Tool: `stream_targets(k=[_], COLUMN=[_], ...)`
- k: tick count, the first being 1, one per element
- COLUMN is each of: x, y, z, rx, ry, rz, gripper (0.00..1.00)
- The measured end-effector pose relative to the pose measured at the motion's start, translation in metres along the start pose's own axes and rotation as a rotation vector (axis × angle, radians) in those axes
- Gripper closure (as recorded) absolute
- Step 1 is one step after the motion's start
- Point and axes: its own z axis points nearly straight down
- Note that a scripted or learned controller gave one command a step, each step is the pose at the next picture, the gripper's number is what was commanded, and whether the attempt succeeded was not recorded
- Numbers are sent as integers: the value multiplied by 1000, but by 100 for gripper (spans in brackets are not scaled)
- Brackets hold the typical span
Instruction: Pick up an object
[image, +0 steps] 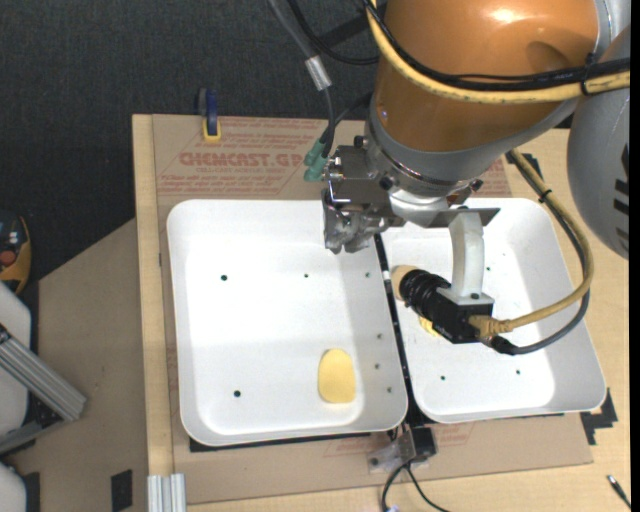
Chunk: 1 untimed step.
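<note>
**Yellow object waits below-left of the gripper**

The yellow object lies flat near the front edge of the left bin, free of the walls and open to a reach from above. The gripper hangs well above and just right of it, near the seam where the right bin begins — whether it is released or clenched I cannot tell, and nothing visible sits in it.

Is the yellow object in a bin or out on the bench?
In. The yellow object lies flat on the floor of the left bin, near its front right corner, apart from the gripper.
</note>
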Motion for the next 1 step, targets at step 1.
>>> stream_targets(k=[1], x=[51], y=[4], z=[107], rx=[15], ry=[-5], rz=[-2], gripper=[100])
